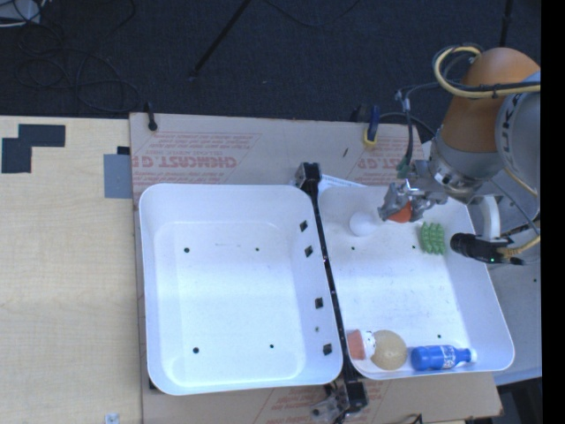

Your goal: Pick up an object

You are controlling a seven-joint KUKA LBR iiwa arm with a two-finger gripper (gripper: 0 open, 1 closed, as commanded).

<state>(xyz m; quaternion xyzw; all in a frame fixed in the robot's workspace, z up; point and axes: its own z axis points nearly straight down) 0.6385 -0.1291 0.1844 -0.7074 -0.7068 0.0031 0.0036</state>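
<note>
Right bin (477, 307): gripper (402, 208) (orange object (403, 214) between fingers)

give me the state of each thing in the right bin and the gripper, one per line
gripper: above the bin's far end, an orange object between its fingers
white ball: resting near the far wall
green object: lying near the right wall
blue bottle: on its side at the near wall
tan round object: resting beside the bottle

A small orange object (402, 213) sits between the claw's (399, 208) fingers — over the right bin's (494, 325) far end.
</note>
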